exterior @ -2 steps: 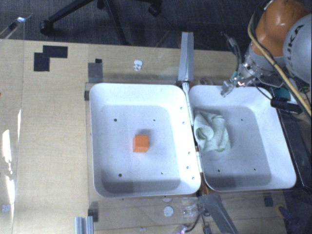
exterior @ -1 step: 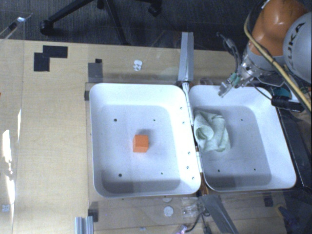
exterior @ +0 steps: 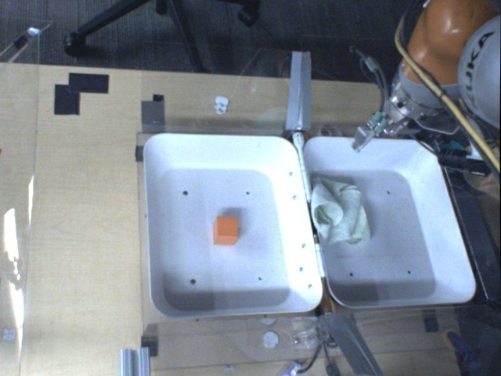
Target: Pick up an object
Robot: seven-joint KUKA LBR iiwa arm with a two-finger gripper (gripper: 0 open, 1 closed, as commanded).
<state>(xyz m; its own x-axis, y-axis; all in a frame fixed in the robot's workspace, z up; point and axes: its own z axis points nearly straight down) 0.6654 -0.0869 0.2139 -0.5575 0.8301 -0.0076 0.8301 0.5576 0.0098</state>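
- Wooden bench (exterior: 78, 233), two white bins side by side.
- Left bin (exterior: 168, 171): orange cube (exterior: 226, 230), near centre.
- Right bin (exterior: 423, 178): crumpled pale cloth (exterior: 340, 214), left side.
- Gripper (exterior: 366, 135): above right bin's far edge; state cannot be told.

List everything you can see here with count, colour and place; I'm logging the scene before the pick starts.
Bins: two, white, side by side on the bench.
Block: one, orange, on the floor of the left bin, near its middle.
Cloth: one, pale whitish-green, crumpled in the right bin against its left wall.
Bench: one, light wood, under the bins.
Chair base: one, black, on the dark floor beyond the bench.
Arm: one, grey with orange band, upper right.
Gripper: one, above the right bin's far edge.
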